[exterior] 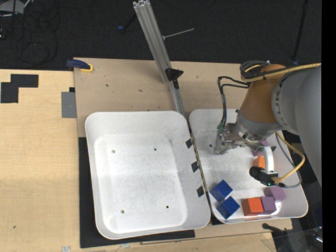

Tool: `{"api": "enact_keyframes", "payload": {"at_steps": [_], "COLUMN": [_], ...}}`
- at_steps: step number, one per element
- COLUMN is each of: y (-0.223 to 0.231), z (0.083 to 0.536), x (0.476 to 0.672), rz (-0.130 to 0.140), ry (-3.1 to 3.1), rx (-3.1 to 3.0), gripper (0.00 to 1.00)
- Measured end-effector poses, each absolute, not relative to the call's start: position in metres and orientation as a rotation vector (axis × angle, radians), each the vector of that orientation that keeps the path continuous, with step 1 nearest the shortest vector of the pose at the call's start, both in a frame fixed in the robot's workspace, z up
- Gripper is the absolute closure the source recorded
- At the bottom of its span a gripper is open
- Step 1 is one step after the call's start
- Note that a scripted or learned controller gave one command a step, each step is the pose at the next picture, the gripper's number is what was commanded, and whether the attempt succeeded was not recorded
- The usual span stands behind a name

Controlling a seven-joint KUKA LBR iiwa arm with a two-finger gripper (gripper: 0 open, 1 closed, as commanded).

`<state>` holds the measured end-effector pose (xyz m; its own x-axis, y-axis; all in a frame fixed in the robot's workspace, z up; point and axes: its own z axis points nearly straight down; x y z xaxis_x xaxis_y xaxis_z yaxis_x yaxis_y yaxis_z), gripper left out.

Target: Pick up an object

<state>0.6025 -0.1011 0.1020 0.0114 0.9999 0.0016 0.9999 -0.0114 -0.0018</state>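
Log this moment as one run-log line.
gripper: low in right bin, nothing seen held | blue blocks: near corner | left bin: beside

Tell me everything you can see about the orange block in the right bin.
The orange block is a small cube with a matte, solid-coloured surface. It sits flat near the front edge of the right bin, in a row with a purple block that touches its right side. A blue block lies close on its left. The gripper is well away from it.

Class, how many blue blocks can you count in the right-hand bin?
2: one blue block near the bin's front left, another blue block just in front of it. The arm may hide others.
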Motion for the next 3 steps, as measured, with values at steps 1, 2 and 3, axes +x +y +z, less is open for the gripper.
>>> {"api": "enact_keyframes", "payload": {"at_steps": [1,2,3], "y": [-0.111,-0.112,-0.112], "z": [0.162,0.213,0.199], "x": [0.603,0.593,0.593], "rz": [-0.003,-0.002,0.005], "ry": [-2.211,-2.211,-2.207], "rx": [-2.236,-2.235,-2.231], "gripper": [1.0,1.0,1.0]}}
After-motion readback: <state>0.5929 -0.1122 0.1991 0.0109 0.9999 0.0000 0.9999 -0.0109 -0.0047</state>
